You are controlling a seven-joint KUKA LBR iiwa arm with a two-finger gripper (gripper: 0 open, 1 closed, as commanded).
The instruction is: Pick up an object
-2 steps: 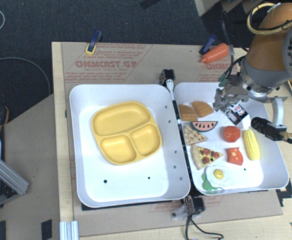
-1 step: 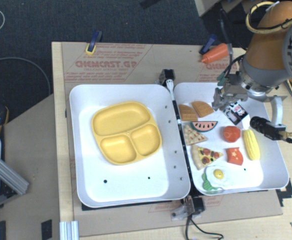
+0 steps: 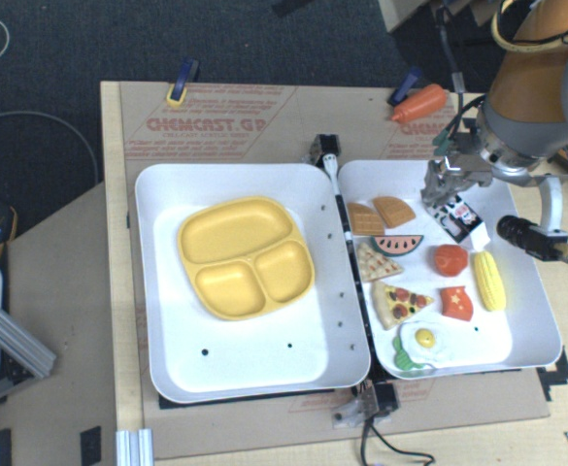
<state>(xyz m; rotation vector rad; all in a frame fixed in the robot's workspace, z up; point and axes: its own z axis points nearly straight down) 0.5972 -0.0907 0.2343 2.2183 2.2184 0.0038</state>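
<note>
My gripper [image 3: 447, 192] hangs over the far middle of the right bin [image 3: 526, 333], pointing down, empty as far as I can see. Toy foods lie in that bin. A toast slice [image 3: 365, 218] and a brown cookie [image 3: 394, 210] lie just left of the gripper. A small black-and-white piece [image 3: 457, 219] lies directly below it. Nearer the front are a watermelon slice [image 3: 398, 245], a waffle wedge [image 3: 371, 259], a pizza slice [image 3: 401, 303], a fried egg [image 3: 421, 340], a red tomato [image 3: 450, 259], a strawberry [image 3: 457, 303] and a corn cob [image 3: 488, 280].
The left bin [image 3: 157, 260] holds a yellow divided plate [image 3: 246, 256]. An orange carrot [image 3: 418, 104] lies on the bench beyond the right bin. A blue-and-yellow clamp [image 3: 180, 83] sits at the bench's far edge.
</note>
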